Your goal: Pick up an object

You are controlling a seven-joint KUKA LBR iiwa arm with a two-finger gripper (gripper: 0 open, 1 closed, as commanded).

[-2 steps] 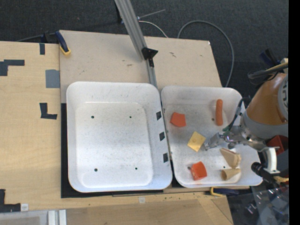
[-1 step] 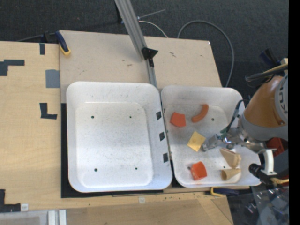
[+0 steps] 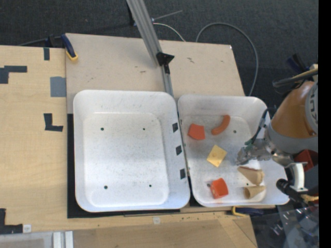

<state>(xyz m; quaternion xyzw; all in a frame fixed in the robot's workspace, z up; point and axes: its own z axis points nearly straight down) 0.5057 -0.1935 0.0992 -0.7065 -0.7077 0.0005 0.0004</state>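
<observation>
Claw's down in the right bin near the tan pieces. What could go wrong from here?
1. The claw sits between the yellow block and the upper tan piece, so it may close on neither.
2. The two tan pieces, the other being the lower tan piece, lie close together by the right bin's wall; a grab there could nudge one or catch the wall.

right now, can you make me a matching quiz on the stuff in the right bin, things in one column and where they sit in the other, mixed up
Things:
1. orange curved piece
2. yellow block
3. red block
4. gripper

Places in the right bin:
A. near the bin's middle
B. by the near edge, left of the two tan pieces
C. toward the far edge, right of the orange block
D. at the right side, just above the tan pieces

Pairs: 1-C, 2-A, 3-B, 4-D
</observation>
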